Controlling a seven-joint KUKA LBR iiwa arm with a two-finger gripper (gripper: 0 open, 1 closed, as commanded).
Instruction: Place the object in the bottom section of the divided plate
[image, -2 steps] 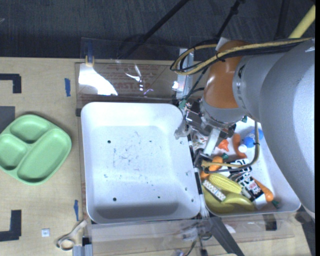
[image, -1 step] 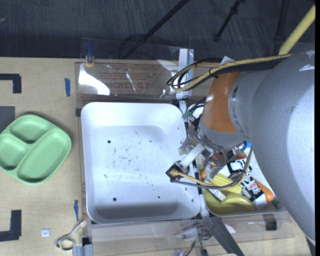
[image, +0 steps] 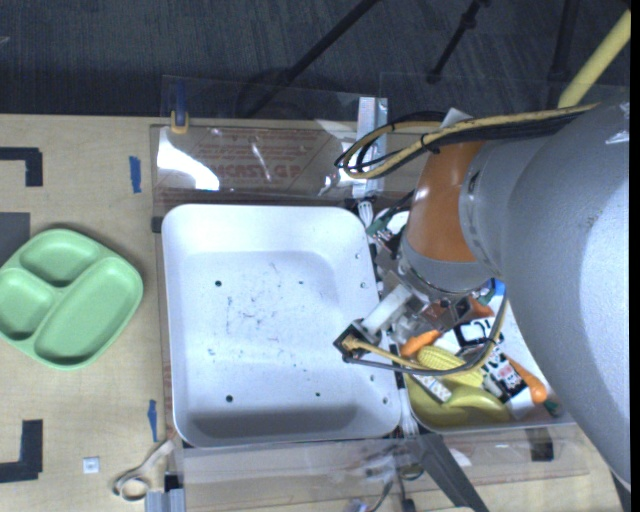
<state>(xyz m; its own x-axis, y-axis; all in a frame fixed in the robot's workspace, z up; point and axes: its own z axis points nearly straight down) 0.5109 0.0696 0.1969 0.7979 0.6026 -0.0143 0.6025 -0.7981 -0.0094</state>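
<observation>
Which object I am to lift is not singled out; a yellow banana (image: 468, 404), a corn cob (image: 435, 357) and other small toys lie heaped in the bin (image: 397, 224) farther from the divided plate (image: 68, 297); my jaws hang over that heap's plate-ward edge; I cannot tell whether they are open or closed; the plate's bottom section (image: 88, 310) lies well apart, beyond the nearer bin (image: 260, 300).

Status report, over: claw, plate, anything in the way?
Claw over right bin, above banana. Plate on bench, far left. Left bin lies between.
</observation>
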